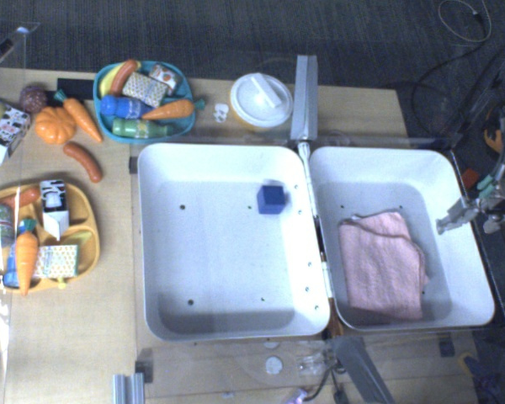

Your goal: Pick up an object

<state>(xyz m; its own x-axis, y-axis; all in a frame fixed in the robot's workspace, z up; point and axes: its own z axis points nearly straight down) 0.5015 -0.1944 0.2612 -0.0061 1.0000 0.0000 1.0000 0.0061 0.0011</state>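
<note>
The gripper (465, 213) sits at the far right edge of the right bin (387, 162), low over its rim, and from here I can't tell its state or see anything in it. Of the 2 candidates, the blue cube (272, 198) sits alone in the left bin (194, 171) near the divider, small, stiff and probably light, best pinched across 2 flat opposite faces. The pink cloth (380, 263) lies rumpled in the right bin, soft and floppy, likeliest caught at its raised upper fold.
</note>
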